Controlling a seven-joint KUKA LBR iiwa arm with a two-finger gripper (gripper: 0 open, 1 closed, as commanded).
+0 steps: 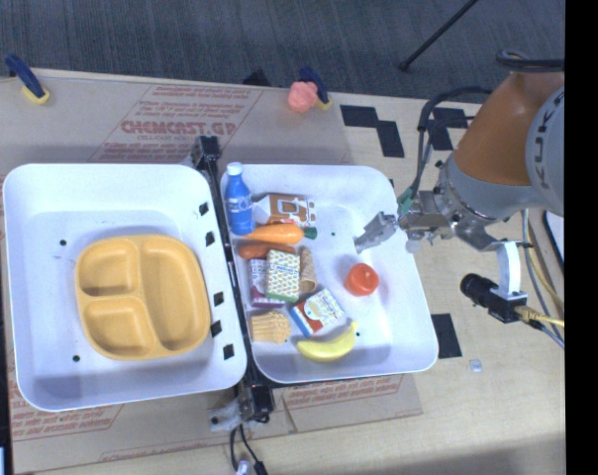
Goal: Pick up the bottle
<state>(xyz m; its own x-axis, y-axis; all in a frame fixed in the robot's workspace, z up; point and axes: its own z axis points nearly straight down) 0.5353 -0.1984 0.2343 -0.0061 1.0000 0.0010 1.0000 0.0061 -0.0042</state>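
While the left bin (22, 265) carries one yellow divided tray (141, 295) with three compartments, the right bin (403, 305) carries many small things. At its upper left corner, close to the wall between both bins, stands the bottle (239, 200), clear with a blue cap and a blue label. Just beside it lies a carrot (271, 236), and lower are some small food packets (282, 273), a banana (327, 345) near the front wall, and a red-orange round fruit (361, 279). The gripper (373, 232) hangs over the right part of this bin, well apart from the bottle; whether it is released or clenched I cannot tell.
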